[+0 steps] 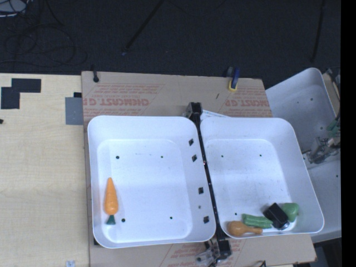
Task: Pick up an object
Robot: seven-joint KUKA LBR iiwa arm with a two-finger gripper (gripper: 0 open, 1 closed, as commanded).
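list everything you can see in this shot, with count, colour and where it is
bins: 2, white, side by side on the board
carrot: 1, orange with a dark green tip, left bin, near its left wall
orange pear-shaped object: 1, orange, right bin, front edge
green objects: 2, green, right bin, front right corner, one on each side of the black block
black block: 1, black, right bin, between the green objects
board: 1, brown with red print, under the bins
clamp: 1, blue and yellow, board's far edge
bench: 1, light wood, left of the board
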